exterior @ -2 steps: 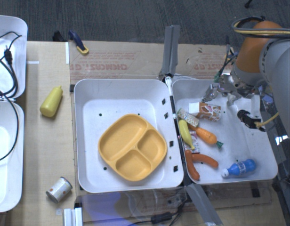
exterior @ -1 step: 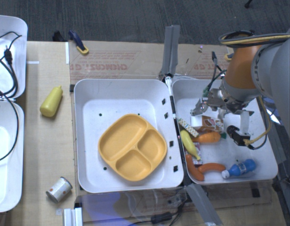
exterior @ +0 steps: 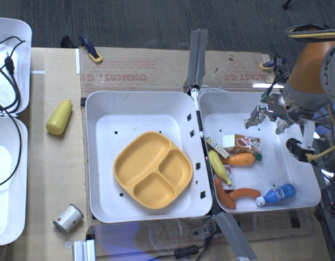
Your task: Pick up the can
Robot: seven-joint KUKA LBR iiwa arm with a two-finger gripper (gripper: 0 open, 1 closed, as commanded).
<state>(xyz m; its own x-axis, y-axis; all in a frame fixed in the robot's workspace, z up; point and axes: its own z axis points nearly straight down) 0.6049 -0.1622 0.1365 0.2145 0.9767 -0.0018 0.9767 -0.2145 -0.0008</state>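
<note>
The can (exterior: 68, 218) is small and silver with a red and white label. It lies on its side on the wooden bench, outside the bins, past the front left corner of the left bin (exterior: 97, 145). My gripper (exterior: 268, 120) hangs over the back part of the right bin (exterior: 211, 105), far to the right of the can. Its fingers stand apart, open, with nothing between them.
A yellow divided plate (exterior: 153, 170) lies in the left bin. In the right bin are a carrot (exterior: 241, 159), a banana (exterior: 219, 166), a sausage (exterior: 238, 196), a blue bottle (exterior: 276, 194) and a snack packet (exterior: 242, 143). On the bench to the left lies a yellow mustard bottle (exterior: 59, 117).
</note>
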